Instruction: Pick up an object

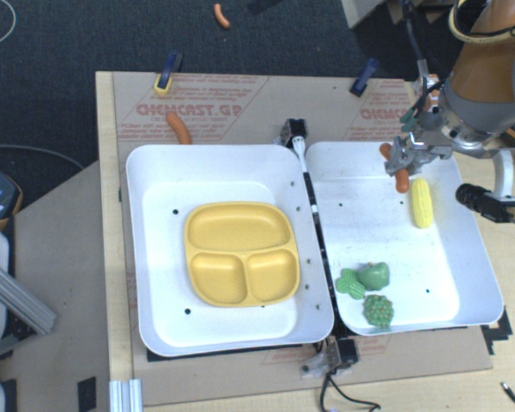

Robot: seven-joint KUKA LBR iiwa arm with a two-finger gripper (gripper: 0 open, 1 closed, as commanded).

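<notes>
My gripper (401,163) sits over the upper part of the right bin (463,264), near its far rim. Directly under the fingertips lies a small orange-red sausage (402,181), touching or nearly touching them; a second orange spot shows at the left side of the gripper, and I cannot tell whether it belongs to the same piece. I cannot tell from this view whether the gripper is parted or closed, nor whether the sausage is between the tips.

The corn cob (421,202) lies just beside the sausage, toward the near right of my gripper. Its long axis runs roughly along the bin's depth, from the far rim toward the near rim.

A green vegetable (363,279) and a broccoli floret (378,310) lie together near the front edge of the right bin, well apart from my gripper. The left bin (150,230) holds a yellow divided plate (241,252).

My arm (485,67) enters from the right, wrist pointing steeply down, orange band above the grey flange.

Judgement: the sausage is the nearest candidate. The next move turns on whether the tips straddle it; a short vertical correction should suffice, with no lateral travel toward the corn cob.
</notes>
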